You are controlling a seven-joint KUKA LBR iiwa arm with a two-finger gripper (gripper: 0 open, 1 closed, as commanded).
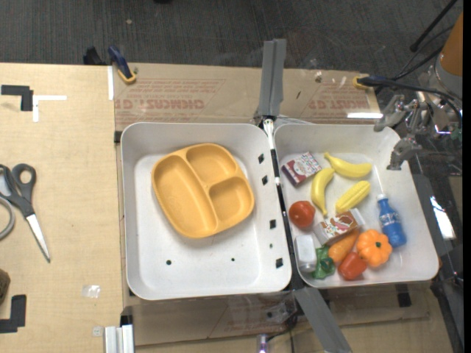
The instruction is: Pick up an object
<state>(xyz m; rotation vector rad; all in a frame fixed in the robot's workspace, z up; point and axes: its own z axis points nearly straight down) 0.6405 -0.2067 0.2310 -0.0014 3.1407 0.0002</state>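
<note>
The right bin (421, 271) holds several toy foods: two bananas (347, 168), a yellow corn cob (353, 195), a red tomato (301, 213), a red-and-white carton (302, 168), a blue bottle (391, 223), an orange pumpkin (374, 247), a carrot (340, 248) and a red pepper (352, 267). My gripper (388, 142) hangs over the bin's upper right corner, above and right of the bananas. It is open, with nothing between its fingers. An orange-yellow divided plate (202, 190) lies in the left bin (147, 271).
Scissors (26, 204) lie on the wooden bench at the far left. A blue clamp (121, 65) sits on the cardboard behind the left bin. A grey divider bar (272, 79) runs between the bins at the back. Cables hang at the upper right.
</note>
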